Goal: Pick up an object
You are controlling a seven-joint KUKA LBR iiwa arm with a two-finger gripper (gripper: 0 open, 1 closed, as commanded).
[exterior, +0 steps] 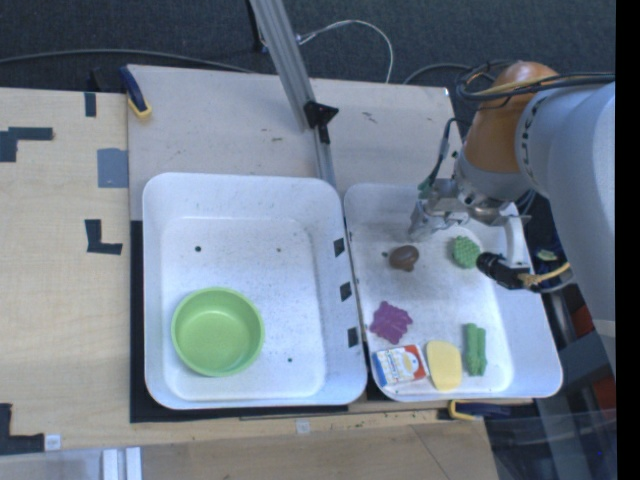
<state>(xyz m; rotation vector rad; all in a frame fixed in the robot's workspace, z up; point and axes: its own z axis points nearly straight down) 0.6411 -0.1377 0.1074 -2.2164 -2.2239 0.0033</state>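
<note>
My gripper point(424, 223) hangs low over the back of the right bin point(530, 363), with the grey arm and its orange band behind it. A small brown lump point(404, 258) lies just below and left of the fingertips, apart from them. A green knobbly piece point(464, 251) sits to the gripper's right. Toward the front lie a purple flat shape point(390, 321), a red and white packet point(399, 365), a yellow block point(444, 364) and a green bar point(474, 349). Nothing shows between the fingers.
The left bin point(200, 200) holds a lime green bowl point(217, 331) at its front left. A slanted metal pole point(290, 53) rises behind the bins. A black cable fitting point(500, 268) hangs by the arm on the right.
</note>
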